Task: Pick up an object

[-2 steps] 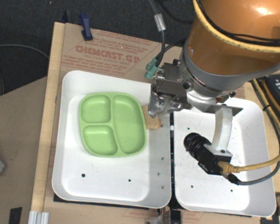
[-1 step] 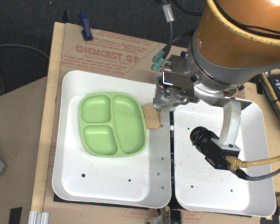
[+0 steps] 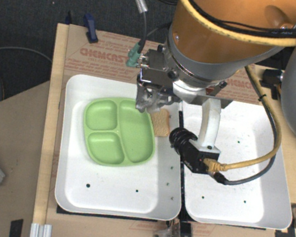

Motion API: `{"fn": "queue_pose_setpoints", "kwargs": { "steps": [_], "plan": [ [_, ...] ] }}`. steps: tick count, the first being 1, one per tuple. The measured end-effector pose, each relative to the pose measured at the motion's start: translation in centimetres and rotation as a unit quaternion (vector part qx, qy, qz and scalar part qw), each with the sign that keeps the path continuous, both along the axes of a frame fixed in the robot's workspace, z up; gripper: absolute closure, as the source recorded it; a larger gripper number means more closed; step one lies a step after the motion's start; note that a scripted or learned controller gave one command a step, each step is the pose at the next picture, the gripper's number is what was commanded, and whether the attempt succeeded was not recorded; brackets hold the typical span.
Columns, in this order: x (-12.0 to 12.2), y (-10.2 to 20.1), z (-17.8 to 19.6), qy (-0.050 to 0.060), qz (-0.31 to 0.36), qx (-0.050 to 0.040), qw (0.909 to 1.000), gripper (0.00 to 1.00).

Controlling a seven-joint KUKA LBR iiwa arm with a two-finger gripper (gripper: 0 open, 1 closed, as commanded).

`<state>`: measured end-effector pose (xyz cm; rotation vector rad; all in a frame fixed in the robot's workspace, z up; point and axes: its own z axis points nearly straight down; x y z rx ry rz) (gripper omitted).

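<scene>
- A green plate (image 3: 118, 132) with three sections is lying flat in the left bin (image 3: 69, 180), a bit toward the back and the right side.
- A small tan block (image 3: 162, 123) (it looks like wood or cork) is sitting just past the plate's right edge, close to the wall where the two bins meet.
- The gripper (image 3: 146, 104) is hanging right over the plate's back right corner, near the tan block — I cannot tell how its tips are standing, because the big arm is blocking them.
- The arm (image 3: 232, 28) is reaching in from the right, and its orange band is filling the top of the view.
- A black and yellow cable (image 3: 241, 168) is looping over the right bin (image 3: 234, 210).
- Both bins are resting on a brown board (image 3: 114, 52) with red letters.
</scene>
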<state>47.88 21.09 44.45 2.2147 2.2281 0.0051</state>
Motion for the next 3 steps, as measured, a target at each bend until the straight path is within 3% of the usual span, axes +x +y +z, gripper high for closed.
{"fn": "queue_pose_setpoints", "kwargs": {
  "steps": [1, 2, 3],
  "plan": [
    [0.0, -4.6, -2.7, 0.004, -0.006, -0.0021, 1.0, 1.0],
    [0.0, -4.2, -3.7, 0.003, -0.003, -0.0015, 1.0, 1.0],
    [0.0, -6.7, -5.7, 0.004, -0.005, -0.0017, 1.0, 1.0]
  ]
}}
